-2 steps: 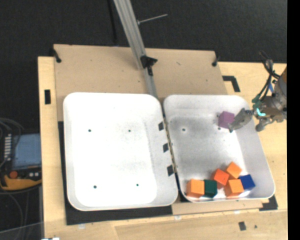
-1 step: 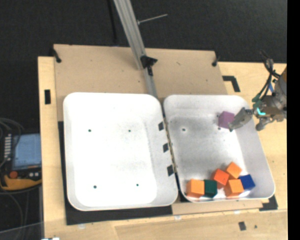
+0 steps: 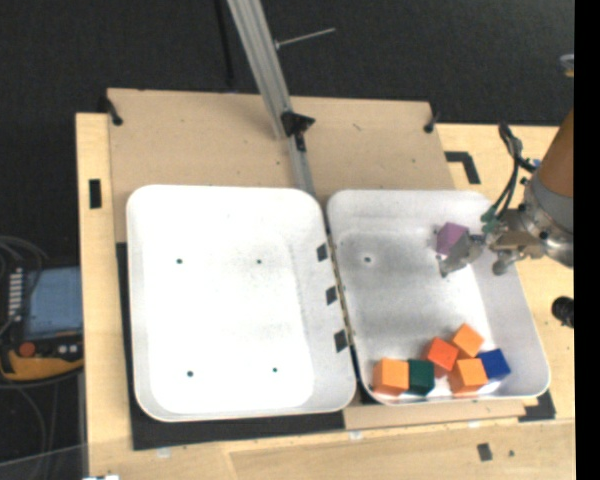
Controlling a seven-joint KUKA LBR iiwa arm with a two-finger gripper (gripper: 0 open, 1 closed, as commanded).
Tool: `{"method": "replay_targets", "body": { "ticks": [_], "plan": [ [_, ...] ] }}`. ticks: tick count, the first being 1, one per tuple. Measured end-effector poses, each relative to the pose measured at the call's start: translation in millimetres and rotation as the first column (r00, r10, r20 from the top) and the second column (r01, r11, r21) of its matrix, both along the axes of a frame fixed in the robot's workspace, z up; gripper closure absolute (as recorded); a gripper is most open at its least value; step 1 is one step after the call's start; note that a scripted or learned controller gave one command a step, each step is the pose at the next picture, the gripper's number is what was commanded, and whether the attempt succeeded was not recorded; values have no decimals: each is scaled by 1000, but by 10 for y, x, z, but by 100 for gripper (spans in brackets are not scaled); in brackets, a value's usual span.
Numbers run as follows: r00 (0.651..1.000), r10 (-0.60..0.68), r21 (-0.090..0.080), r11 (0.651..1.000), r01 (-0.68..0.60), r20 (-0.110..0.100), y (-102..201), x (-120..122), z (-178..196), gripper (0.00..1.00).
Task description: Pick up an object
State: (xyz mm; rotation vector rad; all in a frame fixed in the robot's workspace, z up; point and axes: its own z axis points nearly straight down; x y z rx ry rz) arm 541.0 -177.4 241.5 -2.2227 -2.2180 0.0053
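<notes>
1. Nearest, along the front wall of the right bin (image 3: 400,298): a tight cluster of blocks.
2. From left to right in the front row: orange block (image 3: 391,375), touching green block (image 3: 421,375), then a small gap, then second orange (image 3: 469,373), with blue block (image 3: 494,363) against its right side.
3. Just behind that row: third orange (image 3: 443,352) and fourth orange (image 3: 468,339), both tilted and touching each other at a corner.
4. To the left, side by side with the right bin: left bin (image 3: 230,298), white, with a few dark dots on its floor.
5. Between the two bins: small black clips (image 3: 330,293) along the shared edge.
6. Off the bench (image 3: 95,318) at far left: a blue box (image 3: 55,303) among cables (image 3: 0,258).
7. Farther back in the right bin, well apart from the cluster: purple block (image 3: 450,236), tilted, near the rear right corner.
8. Just beside it on the right: gripper (image 3: 478,260), low over the bin, jaws spread apart, nothing seen between them; left finger (image 3: 456,259) touching or just below the purple block, which of the two not clear.
9. Behind the gripper, at the right edge: arm (image 3: 552,203), grey with an orange part above.
10. Farthest: a metal rail (image 3: 265,58) slanting from the rear of the bench toward the top of the view.
</notes>
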Motion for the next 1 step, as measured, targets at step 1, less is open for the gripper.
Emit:
{"method": "replay_targets", "body": {
  "ticks": [1],
  "plan": [
    [1000,-2,0,1000,2,-2,26,36,-610,0]
  ]
}}
